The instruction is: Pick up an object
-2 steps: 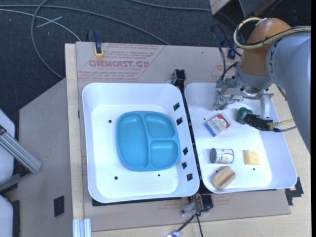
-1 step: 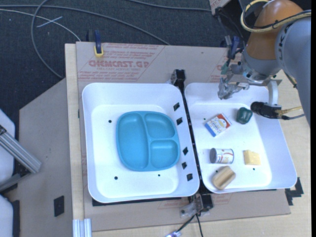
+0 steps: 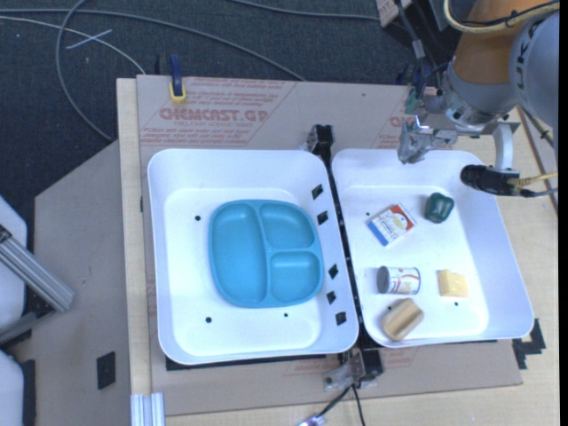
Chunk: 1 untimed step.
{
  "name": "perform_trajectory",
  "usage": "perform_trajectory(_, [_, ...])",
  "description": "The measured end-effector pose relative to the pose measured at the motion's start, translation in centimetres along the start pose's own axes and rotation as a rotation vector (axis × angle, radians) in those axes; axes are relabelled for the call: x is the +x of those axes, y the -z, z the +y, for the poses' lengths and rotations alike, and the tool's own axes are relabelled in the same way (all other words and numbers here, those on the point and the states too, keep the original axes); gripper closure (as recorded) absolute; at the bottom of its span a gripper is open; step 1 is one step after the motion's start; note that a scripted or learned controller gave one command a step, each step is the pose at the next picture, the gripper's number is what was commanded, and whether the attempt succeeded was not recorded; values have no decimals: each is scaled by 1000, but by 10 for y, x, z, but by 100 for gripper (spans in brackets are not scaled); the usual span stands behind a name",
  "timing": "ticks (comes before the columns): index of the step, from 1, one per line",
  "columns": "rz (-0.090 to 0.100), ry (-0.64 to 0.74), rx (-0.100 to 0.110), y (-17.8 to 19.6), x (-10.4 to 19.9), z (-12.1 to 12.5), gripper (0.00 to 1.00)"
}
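Approach stage of a pick. The arm [image 3: 497,43], grey with an orange band, reaches in from the right and carries its gripper [image 3: 413,152] above the far rim of the right bin [image 3: 515,264]; nothing lies between the fingers, and whether they stand apart or together cannot be told from this slant. The candidate objects all rest on the floor of the right bin, nearer the camera than the claw: a dark green rounded object [image 3: 437,208] just right of and below it, a small red, white and blue box [image 3: 390,224] almost directly below, then a small can lying on its side [image 3: 399,280], a yellow block [image 3: 453,283] and a tan cylindrical piece [image 3: 401,319], well apart from the claw. The left bin [image 3: 177,229] holds a blue divided plate [image 3: 266,252]. The next move, by judgement, calls for choosing one object, centring over it and descending.
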<state>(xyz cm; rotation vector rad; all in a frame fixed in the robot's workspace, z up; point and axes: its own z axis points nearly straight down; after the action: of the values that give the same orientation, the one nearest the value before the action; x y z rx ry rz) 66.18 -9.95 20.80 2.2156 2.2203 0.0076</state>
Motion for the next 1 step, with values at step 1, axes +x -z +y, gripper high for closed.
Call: perform_trajectory(1, [0,-1,0,55,0,2,100])
